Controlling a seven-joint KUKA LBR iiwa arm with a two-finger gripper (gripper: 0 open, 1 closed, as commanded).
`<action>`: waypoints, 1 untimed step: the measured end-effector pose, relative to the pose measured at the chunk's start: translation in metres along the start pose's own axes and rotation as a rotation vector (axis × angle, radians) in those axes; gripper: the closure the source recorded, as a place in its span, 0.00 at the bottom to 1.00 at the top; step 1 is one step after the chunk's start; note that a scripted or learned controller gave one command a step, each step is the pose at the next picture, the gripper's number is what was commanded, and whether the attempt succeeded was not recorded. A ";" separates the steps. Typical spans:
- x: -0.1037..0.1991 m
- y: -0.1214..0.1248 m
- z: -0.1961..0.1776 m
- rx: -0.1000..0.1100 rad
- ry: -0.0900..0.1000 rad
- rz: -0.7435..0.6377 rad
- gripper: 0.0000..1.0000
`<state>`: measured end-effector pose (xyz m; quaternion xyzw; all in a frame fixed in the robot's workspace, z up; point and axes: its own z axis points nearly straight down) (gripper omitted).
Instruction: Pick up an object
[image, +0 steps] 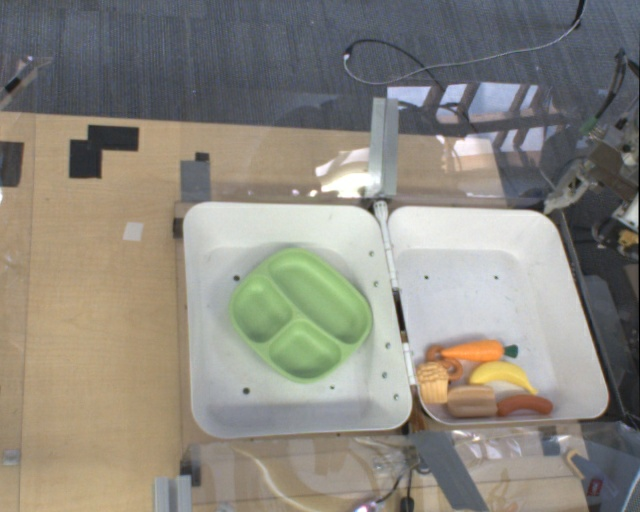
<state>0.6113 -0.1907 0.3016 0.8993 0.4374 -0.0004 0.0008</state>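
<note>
Sausage (524, 405) and banana (503, 376) look light, rigid, slick; grab across the banana's middle. Gripper's state: cannot tell.

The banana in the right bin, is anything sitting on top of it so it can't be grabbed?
Nothing lies on the banana. It is crowded, though: the carrot sits just behind it and the red sausage just in front, so fingers have little room.

A green divided plate (300, 314) is lying in the left bin (210, 400); a carrot (472, 351), banana (503, 376) and sausage (524, 405) are sitting together in the right bin's (480, 250) near corner
</note>
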 end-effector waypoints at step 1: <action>0.021 0.034 0.057 0.002 -0.001 -0.058 0.00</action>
